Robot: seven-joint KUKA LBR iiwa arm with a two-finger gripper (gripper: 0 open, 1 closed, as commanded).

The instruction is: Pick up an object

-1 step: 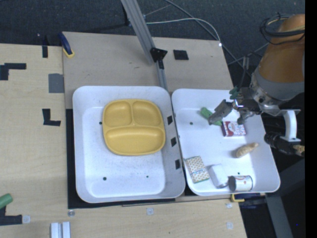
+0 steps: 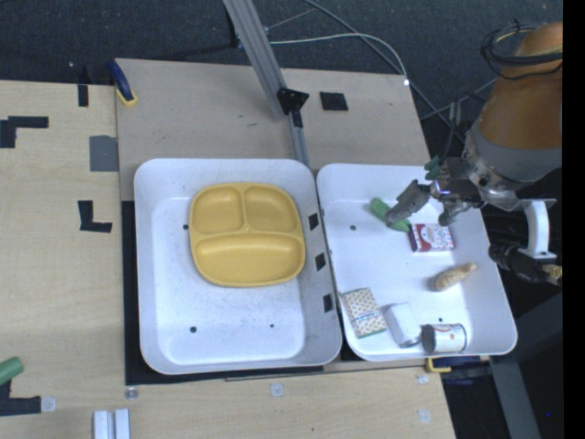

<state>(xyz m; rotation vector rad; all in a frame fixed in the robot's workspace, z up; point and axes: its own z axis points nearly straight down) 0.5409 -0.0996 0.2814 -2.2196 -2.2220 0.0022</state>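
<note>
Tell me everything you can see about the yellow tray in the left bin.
The yellow tray is a rounded-corner, plastic-looking plate split by raised ridges into three compartments: two smaller ones on the far side and one wide one on the near side. It lies flat and right side up on the floor of the left bin, toward its far half. Nothing sits in it or touches it, and the gripper is over the right bin.

Arm reaching in from the right, gripper spread open

The arm (image 2: 521,108) enters at the view's right edge, its orange band uppermost and the grey wrist section below it angled down and to the left. The gripper (image 2: 425,210) hangs at the end of the wrist with its two dark fingers (image 2: 402,207) splayed well apart, one pointing left and down, the other shorter in view and pointing down; nothing sits between them.
</note>
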